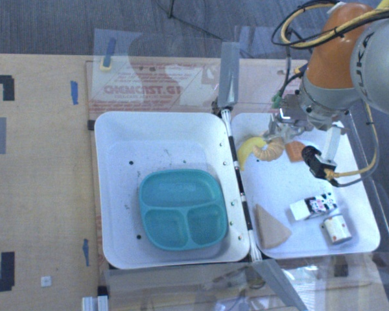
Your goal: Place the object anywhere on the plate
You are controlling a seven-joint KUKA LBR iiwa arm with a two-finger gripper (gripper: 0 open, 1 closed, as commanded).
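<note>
A teal plate (180, 208) with three compartments lies in the left bin (117, 173), toward its front. My gripper (282, 133) hangs low over the back left of the right bin (366, 232). Directly under and touching its tip sits a tan ribbed, croissant-like piece (271, 150). A yellow banana-shaped piece (248, 150) lies against that piece's left side. Nothing is on the plate.
Also in the right bin are an orange piece (294, 150), a tan wedge (270, 226), a white block with dark dots (313, 206) and a small white cylinder (336, 229). A black cable fitting (316, 162) hangs from the wrist. A raised divider (236, 173) separates the bins.
</note>
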